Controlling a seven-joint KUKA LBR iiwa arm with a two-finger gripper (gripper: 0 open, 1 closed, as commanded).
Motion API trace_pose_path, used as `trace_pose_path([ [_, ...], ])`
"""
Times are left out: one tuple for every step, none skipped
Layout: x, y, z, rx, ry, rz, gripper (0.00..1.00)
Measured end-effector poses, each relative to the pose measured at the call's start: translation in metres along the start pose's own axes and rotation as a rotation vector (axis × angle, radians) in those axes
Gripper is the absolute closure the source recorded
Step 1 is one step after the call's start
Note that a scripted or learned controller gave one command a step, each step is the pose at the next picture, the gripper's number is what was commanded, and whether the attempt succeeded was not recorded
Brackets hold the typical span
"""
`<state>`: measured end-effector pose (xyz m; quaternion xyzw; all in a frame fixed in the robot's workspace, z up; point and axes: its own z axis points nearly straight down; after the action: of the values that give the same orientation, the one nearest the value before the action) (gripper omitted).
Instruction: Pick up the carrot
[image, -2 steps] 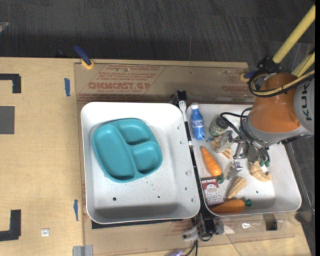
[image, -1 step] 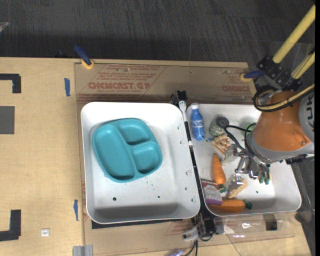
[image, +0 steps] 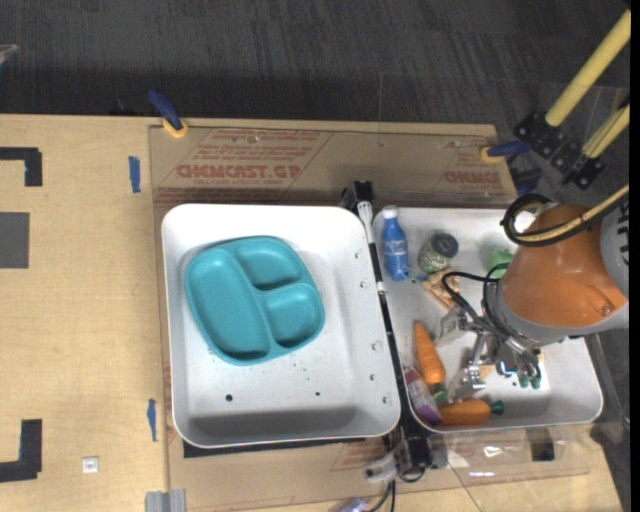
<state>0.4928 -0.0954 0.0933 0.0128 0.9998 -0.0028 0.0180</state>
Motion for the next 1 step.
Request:
trace_pose_path([
  [0.0084, 0.0809, -0.0956, -0.009, 0.024, 0.008, 0.0],
])
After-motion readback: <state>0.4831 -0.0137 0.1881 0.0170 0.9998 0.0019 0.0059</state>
